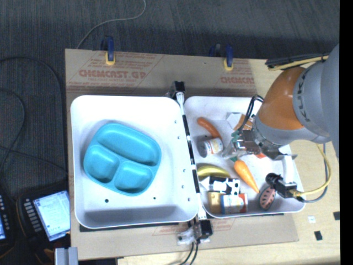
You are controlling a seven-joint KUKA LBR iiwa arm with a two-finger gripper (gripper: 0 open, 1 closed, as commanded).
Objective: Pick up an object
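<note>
gripper [241, 146] just above carrot [245, 174] (rt bin [194, 148])

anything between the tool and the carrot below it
Nothing visible. The tool sits in the right bin just above the carrot, whose top end lies right under it; the small jar is off to its left.

Both bins [83, 115] below me look like smooth white plastic with a soft sheen. The blue tray [121, 158] in the left one is glossy plastic, catching light along its ridges. The surface [160, 70] looks like matt brown board, printed in red. My arm [325, 93] is matt grey, its orange band [281, 101] shiny and smooth. The carrot [244, 173] and the banana [212, 171] look like smooth, slightly glossy plastic. The floor [220, 10] looks like rough dark carpet.
</note>
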